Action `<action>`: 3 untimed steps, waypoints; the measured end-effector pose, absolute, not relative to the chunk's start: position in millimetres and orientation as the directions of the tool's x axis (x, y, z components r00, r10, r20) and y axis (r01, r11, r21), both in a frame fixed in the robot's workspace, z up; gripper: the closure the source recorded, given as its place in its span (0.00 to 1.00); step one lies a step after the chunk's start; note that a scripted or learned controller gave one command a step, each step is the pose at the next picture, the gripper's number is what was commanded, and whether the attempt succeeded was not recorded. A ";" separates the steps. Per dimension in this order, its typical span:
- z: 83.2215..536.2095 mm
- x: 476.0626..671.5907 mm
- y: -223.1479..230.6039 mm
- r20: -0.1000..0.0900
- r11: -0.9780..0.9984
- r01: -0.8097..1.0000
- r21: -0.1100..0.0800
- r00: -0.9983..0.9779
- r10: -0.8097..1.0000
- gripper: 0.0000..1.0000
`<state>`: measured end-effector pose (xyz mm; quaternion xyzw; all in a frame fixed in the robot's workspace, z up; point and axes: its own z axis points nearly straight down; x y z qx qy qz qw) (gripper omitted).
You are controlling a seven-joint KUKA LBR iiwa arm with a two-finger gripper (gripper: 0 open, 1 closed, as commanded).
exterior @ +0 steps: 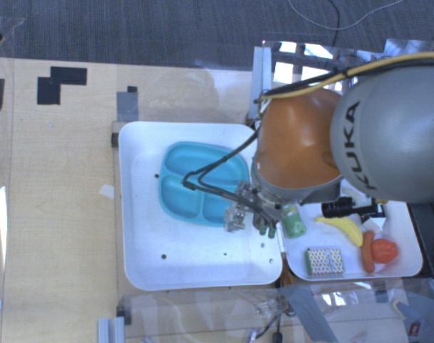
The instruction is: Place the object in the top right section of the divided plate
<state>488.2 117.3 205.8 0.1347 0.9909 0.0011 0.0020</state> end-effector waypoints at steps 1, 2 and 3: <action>206.5 541.0 144.7 -0.007 0.997 -0.072 0.002 -0.997 -0.072 1.00; 206.5 541.0 144.5 -0.007 0.997 -0.071 0.002 -0.997 -0.071 0.00; 142.3 545.3 205.5 -0.001 0.985 0.174 0.002 -0.985 0.174 0.00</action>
